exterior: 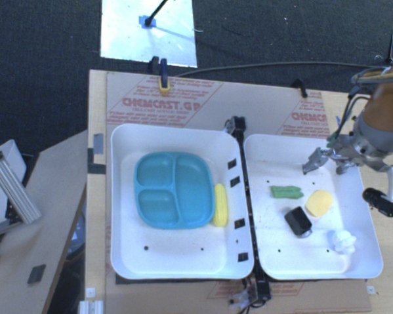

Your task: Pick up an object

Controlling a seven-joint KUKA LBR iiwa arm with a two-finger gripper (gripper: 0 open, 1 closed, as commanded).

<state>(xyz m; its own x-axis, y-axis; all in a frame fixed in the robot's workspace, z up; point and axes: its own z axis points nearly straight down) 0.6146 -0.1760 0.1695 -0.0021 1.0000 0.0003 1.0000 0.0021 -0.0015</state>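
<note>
Hovering over the far side of the right bin (362,260), the gripper (326,160) sits above the items and holds nothing — its jaws look spread apart, with bare bin floor showing between the fingers. Taking the green block (286,191) as landmark: it lies just nearer the camera than the gripper and a little toward the bins' shared wall; the yellow piece (319,203) lies just beside it on the arm's side; the black object (298,221) sits nearer the camera, close to both; the small white object (342,241) lies farther off, toward the bin's near corner. The step in hand seems to be the approach, with no target yet committed. The next move would need a descent over one item, probably the green block, with the fingers straddling it before closing.
</note>
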